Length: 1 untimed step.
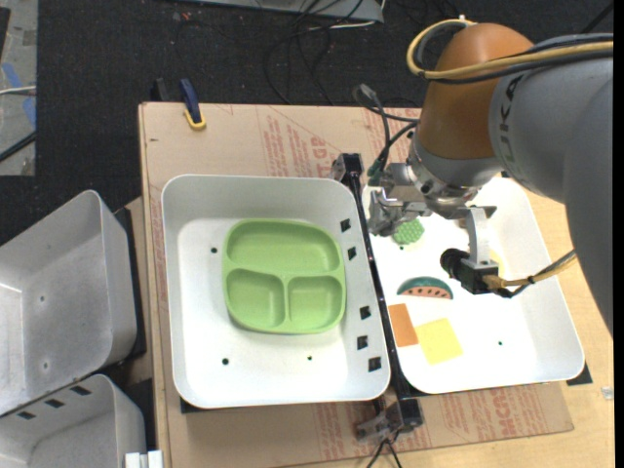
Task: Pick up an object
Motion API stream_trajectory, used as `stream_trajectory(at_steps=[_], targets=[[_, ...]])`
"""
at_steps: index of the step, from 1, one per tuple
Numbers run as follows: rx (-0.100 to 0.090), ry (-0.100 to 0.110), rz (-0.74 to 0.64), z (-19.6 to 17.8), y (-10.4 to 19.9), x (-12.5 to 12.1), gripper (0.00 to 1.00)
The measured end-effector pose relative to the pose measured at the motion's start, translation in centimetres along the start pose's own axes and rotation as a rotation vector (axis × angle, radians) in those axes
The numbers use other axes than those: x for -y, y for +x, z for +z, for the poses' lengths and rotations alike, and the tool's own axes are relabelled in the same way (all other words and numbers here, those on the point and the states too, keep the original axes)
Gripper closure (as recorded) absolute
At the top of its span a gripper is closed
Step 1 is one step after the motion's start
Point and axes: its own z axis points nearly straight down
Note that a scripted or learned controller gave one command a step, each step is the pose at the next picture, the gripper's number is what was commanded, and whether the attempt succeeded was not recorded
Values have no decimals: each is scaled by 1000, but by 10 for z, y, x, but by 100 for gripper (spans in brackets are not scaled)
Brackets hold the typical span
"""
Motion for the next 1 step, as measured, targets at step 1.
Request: stream_trajectory(at_steps=[1], targets=[[1, 3, 1, 10, 54, -1, 100]])
